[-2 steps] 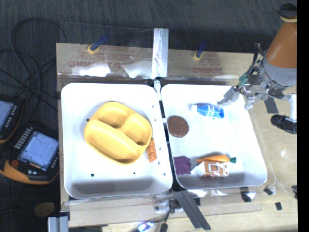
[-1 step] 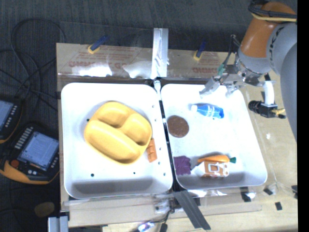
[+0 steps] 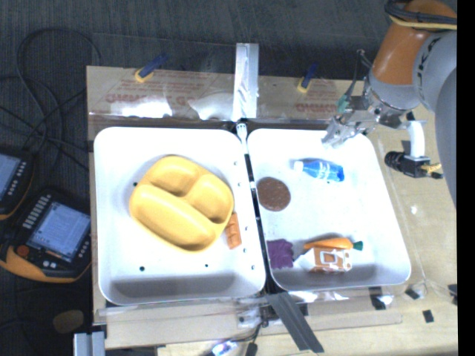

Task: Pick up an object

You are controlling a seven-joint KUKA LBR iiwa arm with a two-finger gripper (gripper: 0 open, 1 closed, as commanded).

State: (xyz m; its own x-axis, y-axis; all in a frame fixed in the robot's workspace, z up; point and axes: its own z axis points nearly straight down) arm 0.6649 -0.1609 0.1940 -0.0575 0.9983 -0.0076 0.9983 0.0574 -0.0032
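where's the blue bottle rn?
The blue bottle lies on its side in the right bin, toward its far end, just up and right of the brown disc and below the gripper.

grey arm (image 3: 445,58), orange band (image 3: 401,47), metal claw (image 3: 338,133)

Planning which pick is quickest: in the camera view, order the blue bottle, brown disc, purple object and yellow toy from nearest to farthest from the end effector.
From the end effector:
1. Blue bottle, right bin, upper part.
2. Brown disc, right bin, left side.
3. Purple object, right bin, lower left.
4. Yellow toy, left bin.
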